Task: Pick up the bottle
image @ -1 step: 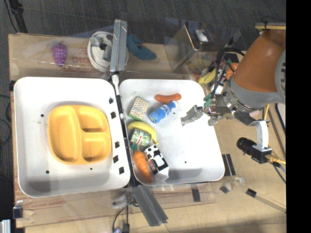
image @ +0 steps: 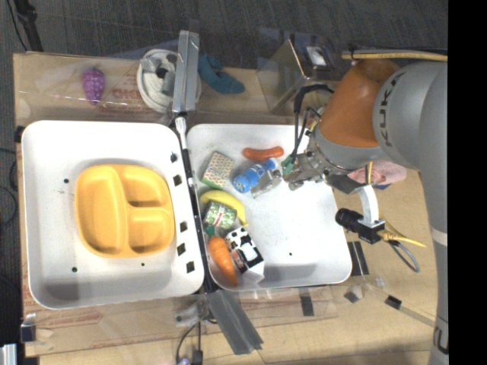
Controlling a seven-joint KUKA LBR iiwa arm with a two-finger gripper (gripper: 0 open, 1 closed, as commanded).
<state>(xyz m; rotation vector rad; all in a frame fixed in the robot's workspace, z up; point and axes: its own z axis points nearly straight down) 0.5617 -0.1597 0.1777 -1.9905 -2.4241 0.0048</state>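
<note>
The small blue-and-clear plastic bottle (image: 253, 177) lies on its side in the right white bin (image: 304, 242), below an orange sausage-shaped toy (image: 262, 153). The gripper (image: 293, 169) sits just right of it; whether it grasps the bottle cannot be told. A yellow compartment tray (image: 125, 207) occupies the left bin.

Pale wooden worktop on a dark carpeted floor

The worktop (image: 68, 101) is light plywood, with a clear plastic sheet lying over its far left part. Beyond its far edge the floor (image: 228, 6) is dark grey carpet with a fine weave. A black cable (image: 23, 10) runs across the floor at the upper left. Light is even and soft, casting faint shadows inside the white bins (image: 46, 280).
</note>
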